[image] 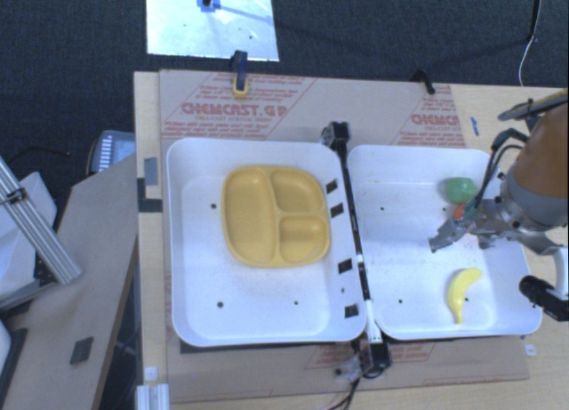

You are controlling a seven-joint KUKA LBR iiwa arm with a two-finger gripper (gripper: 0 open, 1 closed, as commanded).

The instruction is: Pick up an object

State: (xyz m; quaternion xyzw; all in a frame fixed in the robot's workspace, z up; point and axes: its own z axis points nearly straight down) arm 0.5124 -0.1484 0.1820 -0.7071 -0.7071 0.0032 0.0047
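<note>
1. The pincer (442, 241) hangs low over the right bin (400, 310); whether it is spread or pressed together I cannot tell, and nothing shows pinched in it.
2. The yellow banana (461, 292) lies just below-right of it, long axis running near-vertical in the view; the green ball (460, 189) sits above-right.
3. The left bin (196, 293) holds a yellow divided plate (274, 216).
4. Both bins rest on the table (293, 106); dark floor beyond.
</note>
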